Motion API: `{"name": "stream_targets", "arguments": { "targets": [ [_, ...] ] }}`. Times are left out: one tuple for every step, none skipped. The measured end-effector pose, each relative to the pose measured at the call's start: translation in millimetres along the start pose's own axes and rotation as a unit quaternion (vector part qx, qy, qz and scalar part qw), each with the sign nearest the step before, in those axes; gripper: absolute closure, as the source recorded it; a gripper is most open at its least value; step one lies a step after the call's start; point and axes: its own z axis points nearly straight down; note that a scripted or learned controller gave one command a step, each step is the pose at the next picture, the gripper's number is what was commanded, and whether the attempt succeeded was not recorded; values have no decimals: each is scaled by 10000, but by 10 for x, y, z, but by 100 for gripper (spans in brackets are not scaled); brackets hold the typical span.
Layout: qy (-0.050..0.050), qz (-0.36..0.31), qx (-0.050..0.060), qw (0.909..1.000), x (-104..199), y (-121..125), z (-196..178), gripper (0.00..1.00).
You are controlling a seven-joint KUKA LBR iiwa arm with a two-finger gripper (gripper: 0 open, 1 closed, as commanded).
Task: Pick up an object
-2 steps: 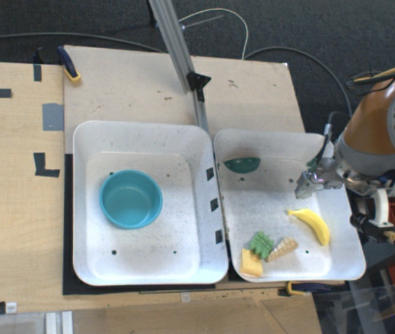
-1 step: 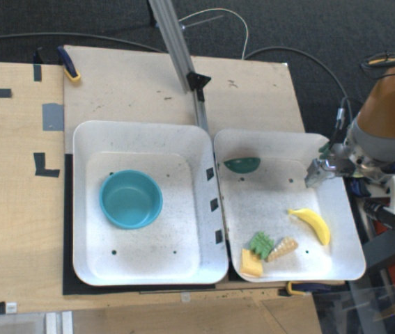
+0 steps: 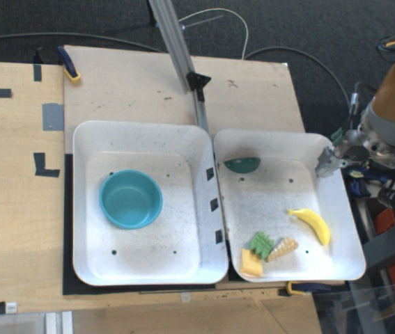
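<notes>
Looks like we're just hovering the gripper [image 3: 327,163] at the right bin's [image 3: 336,259] far right rim, can't tell how the jaws are set, nothing grabbed yet, and we're probably needing to swing toward the banana [image 3: 313,225] near that rim.

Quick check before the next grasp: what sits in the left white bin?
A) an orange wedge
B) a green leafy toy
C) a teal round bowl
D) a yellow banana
C: the teal round bowl sits alone on the floor of the left white bin.
</notes>
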Motion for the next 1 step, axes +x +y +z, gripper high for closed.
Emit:
{"name": "stream_targets", "arguments": {
  "targets": [
    [17,-32,16,10000,560,167,-71,100]
  ]
}}
